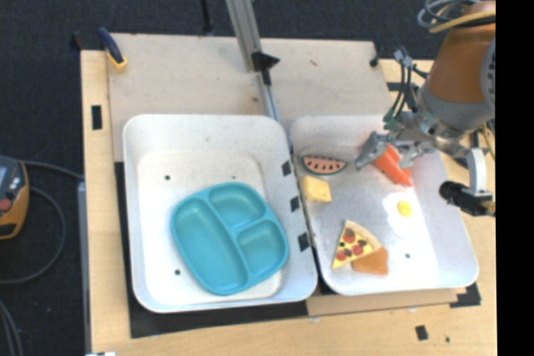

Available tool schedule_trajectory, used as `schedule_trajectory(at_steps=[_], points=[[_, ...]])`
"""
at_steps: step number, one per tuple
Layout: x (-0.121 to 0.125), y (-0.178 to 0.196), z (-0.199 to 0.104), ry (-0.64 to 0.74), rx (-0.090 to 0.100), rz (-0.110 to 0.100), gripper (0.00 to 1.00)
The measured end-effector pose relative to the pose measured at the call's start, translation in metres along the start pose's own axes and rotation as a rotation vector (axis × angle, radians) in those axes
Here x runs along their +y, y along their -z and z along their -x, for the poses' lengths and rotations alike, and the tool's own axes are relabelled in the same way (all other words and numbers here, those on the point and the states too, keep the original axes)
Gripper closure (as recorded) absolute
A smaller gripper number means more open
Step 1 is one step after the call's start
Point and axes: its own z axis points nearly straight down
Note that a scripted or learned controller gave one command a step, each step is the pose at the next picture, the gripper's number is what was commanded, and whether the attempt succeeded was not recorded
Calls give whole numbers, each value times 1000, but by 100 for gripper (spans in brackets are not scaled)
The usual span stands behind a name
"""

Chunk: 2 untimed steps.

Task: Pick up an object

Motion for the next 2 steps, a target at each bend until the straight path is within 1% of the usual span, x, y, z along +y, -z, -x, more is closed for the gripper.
schedule_trajectory(at_steps=[1, 2], points=[[3, 8, 0, 3, -2, 13, 0], [10, -52, -2, 3, -2, 9, 0]])
